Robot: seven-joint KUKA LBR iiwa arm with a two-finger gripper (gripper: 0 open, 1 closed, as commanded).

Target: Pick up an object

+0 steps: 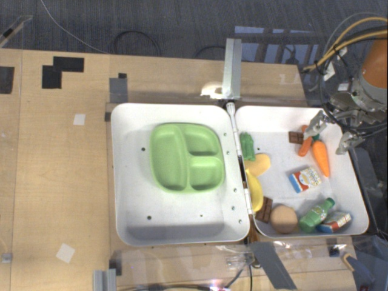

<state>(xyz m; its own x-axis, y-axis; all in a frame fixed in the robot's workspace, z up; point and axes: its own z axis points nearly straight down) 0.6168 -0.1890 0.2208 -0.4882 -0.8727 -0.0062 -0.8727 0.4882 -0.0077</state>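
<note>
My two-finger gripper point(331, 132) spread, pinching nothing, at right bin's point(357, 190) far-right edge | target: tapered orange plastic carrot point(321, 157) just left and nearer the camera | long axis slanting away from my fingers.

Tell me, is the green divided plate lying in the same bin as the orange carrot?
No, the green divided plate lies in the left bin, while the carrot lies in the right bin.
</note>
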